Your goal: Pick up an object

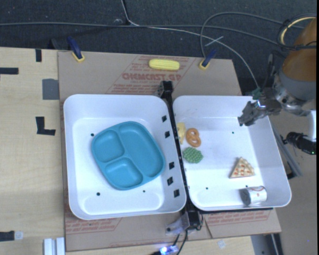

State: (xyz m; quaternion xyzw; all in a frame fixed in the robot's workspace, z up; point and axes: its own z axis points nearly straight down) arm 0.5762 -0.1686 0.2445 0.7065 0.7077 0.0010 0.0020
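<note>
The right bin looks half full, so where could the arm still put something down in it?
In the right bin, the middle floor is bare, between the pretzel and green piece by the divider and the pizza slice. The back strip near the tool is bare too. The near right corner is crowded by the small can.

A single fixed camera looks down from above at a slant, taking in the whole desk [21,142]. Two shallow white bins sit side by side near the middle of the frame: the left bin [74,158] and the right bin [276,179], both seen in full. The far edge of the desk runs across the upper part of the frame, with dark floor [53,9] beyond it. The camera stands far enough back to show pale wood left of the bins. The arm [297,68] enters from the frame's right edge.
</note>
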